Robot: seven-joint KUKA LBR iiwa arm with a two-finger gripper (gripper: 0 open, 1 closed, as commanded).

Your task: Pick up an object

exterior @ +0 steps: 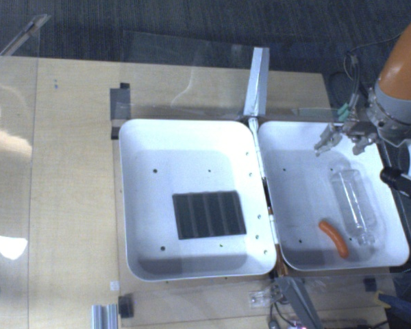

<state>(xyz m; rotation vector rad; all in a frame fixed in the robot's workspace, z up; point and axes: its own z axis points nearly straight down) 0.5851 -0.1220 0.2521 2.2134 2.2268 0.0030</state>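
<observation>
Bench: light wood top, two shallow white bins side by side. Left bin holds one dark ribbed rectangular pad, lying flat slightly below centre. Right bin holds two items, both in its lower right part.

Arm comes in from the right at the upper corner, orange band visible, grey wrist below it, angled down-left toward the right bin's upper right area. Gripper hangs over the top right of the right bin, fingers spread apart, nothing between them.

Clear plastic bottle lies on its side in the right bin, long axis running roughly top to bottom, below the gripper and apart from it. Small orange sausage-shaped object lies tilted just left of the bottle's lower end, near the bin's front wall.
</observation>
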